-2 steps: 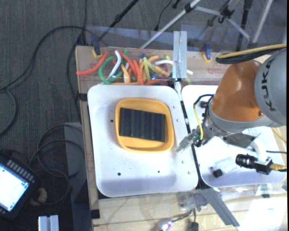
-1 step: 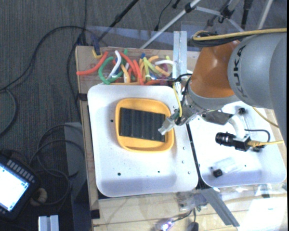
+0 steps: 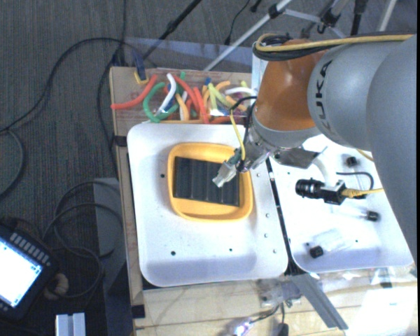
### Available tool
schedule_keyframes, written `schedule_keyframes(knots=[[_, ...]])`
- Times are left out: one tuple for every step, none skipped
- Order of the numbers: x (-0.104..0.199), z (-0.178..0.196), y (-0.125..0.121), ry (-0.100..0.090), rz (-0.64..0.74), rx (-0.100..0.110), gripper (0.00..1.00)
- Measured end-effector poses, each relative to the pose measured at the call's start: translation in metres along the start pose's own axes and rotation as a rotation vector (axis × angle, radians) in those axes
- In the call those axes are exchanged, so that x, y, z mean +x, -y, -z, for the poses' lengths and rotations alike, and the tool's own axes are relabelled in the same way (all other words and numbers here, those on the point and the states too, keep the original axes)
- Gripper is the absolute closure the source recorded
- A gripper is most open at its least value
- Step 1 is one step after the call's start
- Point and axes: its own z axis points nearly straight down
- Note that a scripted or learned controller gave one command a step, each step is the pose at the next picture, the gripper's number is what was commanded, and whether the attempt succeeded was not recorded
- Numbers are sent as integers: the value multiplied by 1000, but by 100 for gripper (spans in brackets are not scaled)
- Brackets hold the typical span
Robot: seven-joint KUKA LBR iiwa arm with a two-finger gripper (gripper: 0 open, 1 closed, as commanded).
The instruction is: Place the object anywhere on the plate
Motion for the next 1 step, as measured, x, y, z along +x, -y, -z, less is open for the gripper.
schedule_keyframes(knots=[[0,0,0,0,0,0,0]])
